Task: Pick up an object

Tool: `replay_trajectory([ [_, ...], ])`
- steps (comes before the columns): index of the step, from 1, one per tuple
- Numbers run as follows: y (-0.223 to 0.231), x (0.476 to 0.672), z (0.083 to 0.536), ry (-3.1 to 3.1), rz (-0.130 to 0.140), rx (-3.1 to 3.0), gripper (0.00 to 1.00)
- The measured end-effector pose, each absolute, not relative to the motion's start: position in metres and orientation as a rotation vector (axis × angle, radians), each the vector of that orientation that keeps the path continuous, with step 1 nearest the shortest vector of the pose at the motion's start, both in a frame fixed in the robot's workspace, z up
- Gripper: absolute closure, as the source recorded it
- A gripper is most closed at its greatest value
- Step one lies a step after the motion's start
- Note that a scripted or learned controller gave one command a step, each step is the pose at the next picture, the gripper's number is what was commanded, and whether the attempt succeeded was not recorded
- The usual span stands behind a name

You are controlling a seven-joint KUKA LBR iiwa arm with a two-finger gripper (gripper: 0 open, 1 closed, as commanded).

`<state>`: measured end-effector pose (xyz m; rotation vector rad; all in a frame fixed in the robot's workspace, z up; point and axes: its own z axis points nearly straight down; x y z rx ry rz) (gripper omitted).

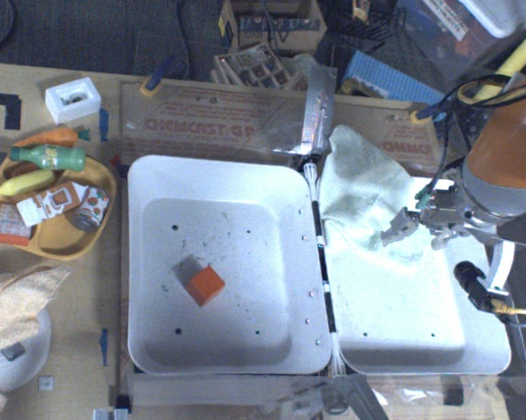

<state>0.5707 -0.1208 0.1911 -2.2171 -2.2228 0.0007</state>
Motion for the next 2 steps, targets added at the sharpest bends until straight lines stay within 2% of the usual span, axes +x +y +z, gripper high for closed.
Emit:
replay_trajectory([
  [1, -0.1221, 0.5714, 0.2015, -2.222, -0.002, -2.222, 1.0],
  [2, -0.1222, 0.5714, 0.2014, -2.222, -0.002, -2.222, 0.0],
])
